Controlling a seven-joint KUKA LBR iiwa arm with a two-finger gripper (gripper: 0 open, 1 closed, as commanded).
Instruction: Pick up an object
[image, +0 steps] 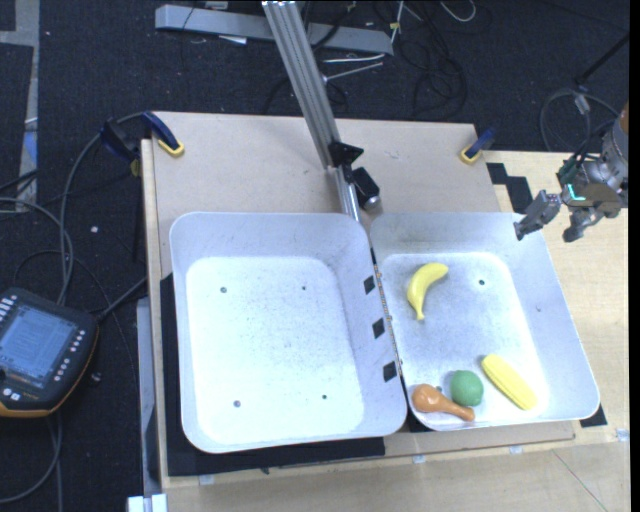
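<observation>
1. The worktop (260, 165) is a pale wooden board with a yellow clamp (171, 148) at its far left corner and a second yellow clamp (471, 153) at the far right.
2. The left bin (200, 240) is white and shallow, and has only dark specks on its floor.
3. The right bin (540, 270) touches the left one along the middle edge and carries all the objects.
4. A grey metal pole (305, 75) comes slanting from the top and ends at the far edge between the bins.
5. A handheld control pad (35, 350) lies on the dark floor at the left.
6. The gripper (560, 218) is above the far right corner of the right bin, well apart from every object. Its two dark fingers (533, 214) are spread, with nothing between them.
7. The banana (424, 286) lies in the far part of the right bin.
8. The yellow corn-like piece (509, 381) lies near the front right corner.
9. The green ball (465, 387) is just beside it, to its left.
10. The orange drumstick-shaped toy (440, 401) touches the green ball at the front edge.
</observation>
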